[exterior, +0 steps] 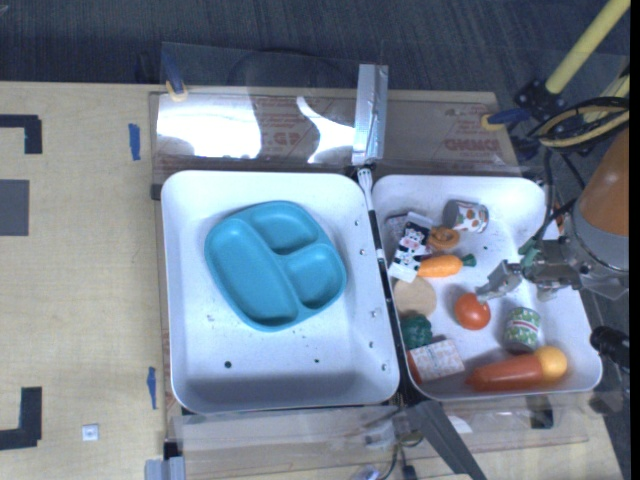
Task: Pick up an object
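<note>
The right white bin point(520, 196) holds several toy foods. A red tomato point(472, 311) lies near its middle, with an orange carrot point(441, 265) to its upper left. A green-labelled can point(521, 328) stands to the tomato's right, and a long red-and-orange sausage point(515, 370) lies along the front wall. My gripper point(503, 280) reaches in from the right and hangs just above and to the right of the tomato, left of the bin's right wall. Nothing shows in its grasp.
A tan cookie point(413, 295), green broccoli point(417, 330), a small box point(437, 359), a black-and-white card point(408, 244), a donut point(443, 236) and a grey can point(465, 215) crowd the right bin's left and back. The left bin point(190, 358) holds a blue divided plate point(275, 263).
</note>
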Action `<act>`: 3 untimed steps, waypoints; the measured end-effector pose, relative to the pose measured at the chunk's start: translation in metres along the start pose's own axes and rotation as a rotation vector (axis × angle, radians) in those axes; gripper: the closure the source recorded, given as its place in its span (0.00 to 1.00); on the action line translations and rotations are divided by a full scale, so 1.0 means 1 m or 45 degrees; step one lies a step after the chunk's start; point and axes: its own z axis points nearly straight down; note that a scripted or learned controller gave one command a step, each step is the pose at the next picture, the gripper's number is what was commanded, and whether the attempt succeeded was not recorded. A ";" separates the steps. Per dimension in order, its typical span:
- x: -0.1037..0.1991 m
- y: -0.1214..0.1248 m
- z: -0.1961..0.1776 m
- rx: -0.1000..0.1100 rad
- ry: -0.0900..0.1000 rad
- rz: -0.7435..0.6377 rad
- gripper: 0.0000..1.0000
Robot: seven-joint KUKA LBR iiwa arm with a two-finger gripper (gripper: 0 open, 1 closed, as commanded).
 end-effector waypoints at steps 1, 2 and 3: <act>0.030 0.080 0.101 0.001 -0.001 0.175 0.00; 0.011 0.143 0.125 -0.012 -0.001 0.254 0.00; -0.004 0.174 0.126 0.068 0.013 0.527 0.00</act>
